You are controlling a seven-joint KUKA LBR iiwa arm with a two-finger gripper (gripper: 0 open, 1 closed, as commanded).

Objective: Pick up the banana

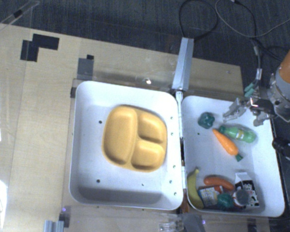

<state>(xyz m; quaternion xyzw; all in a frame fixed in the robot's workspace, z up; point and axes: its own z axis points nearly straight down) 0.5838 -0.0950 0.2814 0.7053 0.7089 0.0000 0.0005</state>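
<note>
- Banana sits at the near-left corner of the right bin, against the divider wall, touching the pile of packets.
- Long axis runs roughly along that wall, curved.
- Gripper hovers over the bin's far edge, fingers spread, nothing between them.
- Banana lies well apart, diagonally toward the near-left; carrot sits between.

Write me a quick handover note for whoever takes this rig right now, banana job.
Gripper: above the right bin's far edge, holding nothing; finger state unclear.
Banana: in the right bin, near-left corner, against the divider wall, beside a small pile of items.
Done: nothing; the banana is not lifted.
Left: move to the near-left corner, grasp the banana, lift.
</note>
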